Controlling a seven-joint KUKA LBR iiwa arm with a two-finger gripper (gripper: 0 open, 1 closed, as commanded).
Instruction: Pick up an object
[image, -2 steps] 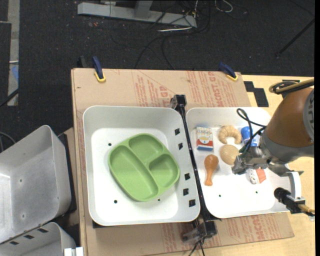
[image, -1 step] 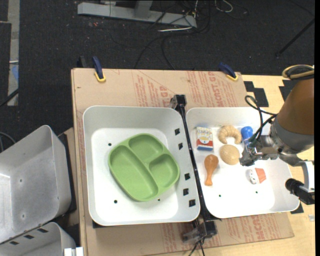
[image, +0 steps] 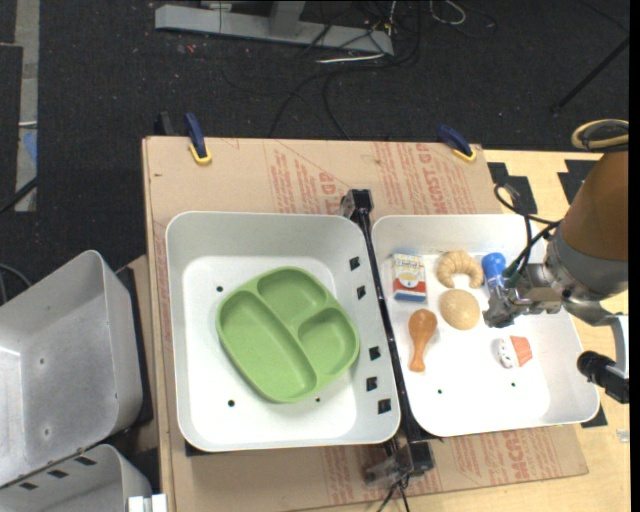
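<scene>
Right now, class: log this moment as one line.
hand over right bin | beside bread roll | green plate in left bin

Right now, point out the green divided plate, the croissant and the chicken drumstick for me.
green divided plate (image: 262, 352): camera view, floor of its large compartment.
croissant (image: 459, 266): camera view, middle of its curved body.
chicken drumstick (image: 423, 327): camera view, its thick meaty end.

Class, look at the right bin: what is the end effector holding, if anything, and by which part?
It cannot be told. The end effector sits low beside the round bread roll and blue object, but no item is seen in its grip.
</scene>
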